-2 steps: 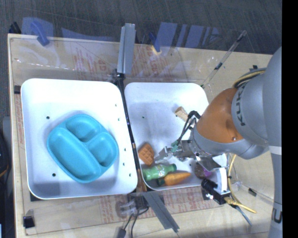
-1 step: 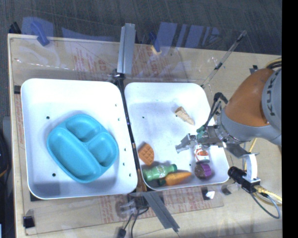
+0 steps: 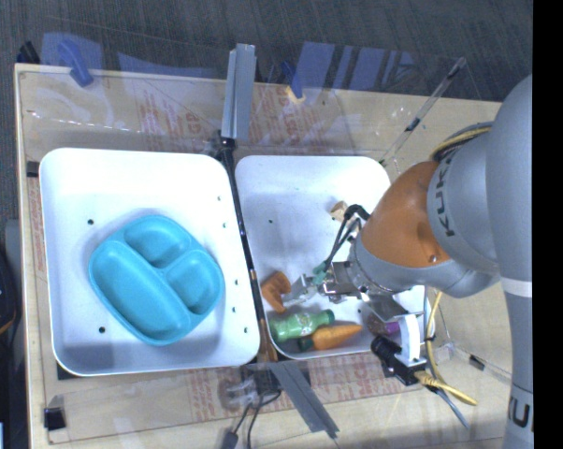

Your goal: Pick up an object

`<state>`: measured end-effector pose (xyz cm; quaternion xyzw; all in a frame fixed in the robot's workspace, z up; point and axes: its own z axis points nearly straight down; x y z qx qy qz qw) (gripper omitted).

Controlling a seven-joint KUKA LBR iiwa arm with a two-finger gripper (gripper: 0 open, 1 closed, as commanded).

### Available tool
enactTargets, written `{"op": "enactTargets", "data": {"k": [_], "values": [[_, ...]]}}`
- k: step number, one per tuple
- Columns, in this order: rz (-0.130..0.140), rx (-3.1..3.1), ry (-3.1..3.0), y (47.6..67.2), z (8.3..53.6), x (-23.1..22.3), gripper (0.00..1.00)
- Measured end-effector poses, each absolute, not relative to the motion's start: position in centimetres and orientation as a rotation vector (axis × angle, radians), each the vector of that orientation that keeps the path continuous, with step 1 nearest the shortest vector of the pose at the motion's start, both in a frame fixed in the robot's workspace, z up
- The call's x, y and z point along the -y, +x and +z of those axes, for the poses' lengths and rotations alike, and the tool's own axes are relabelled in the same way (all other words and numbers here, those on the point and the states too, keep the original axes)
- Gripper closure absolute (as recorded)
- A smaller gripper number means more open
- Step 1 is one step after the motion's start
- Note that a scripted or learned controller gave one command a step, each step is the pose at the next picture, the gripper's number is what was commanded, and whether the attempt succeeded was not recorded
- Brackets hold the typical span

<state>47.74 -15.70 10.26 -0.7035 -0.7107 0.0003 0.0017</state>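
Camera view, from above the counter point(image 3: 122, 110): two white bins sit side by side. The left bin point(image 3: 66, 185) carries a blue divided plate point(image 3: 157, 276), lying toward its six o'clock side. The right bin point(image 3: 291, 190) has its things crowded at six o'clock: a green bottle point(image 3: 298, 325), an orange carrot-like piece point(image 3: 339, 335) just beside it, and a small orange-brown object point(image 3: 275, 289) at about eight o'clock, close to the bin's wall. A small tan bit point(image 3: 338, 209) lies apart, nearer the bin's middle.

The arm point(image 3: 422, 223) comes in from three o'clock, and its hand point(image 3: 321, 282) hangs low over that crowded corner, just above the bottle. I cannot tell how the hand stands; the wrist and cables hide it.

By my judgement nothing is picked yet: every object seems to rest in the bin. The closing and the lifting are left.
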Motion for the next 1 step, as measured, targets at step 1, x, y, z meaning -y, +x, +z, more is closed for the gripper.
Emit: {"op": "enactTargets", "data": {"k": [1], "values": [[0.004, 2.232, -2.246, 51.02, 9.74, 11.14, 0.00]]}}
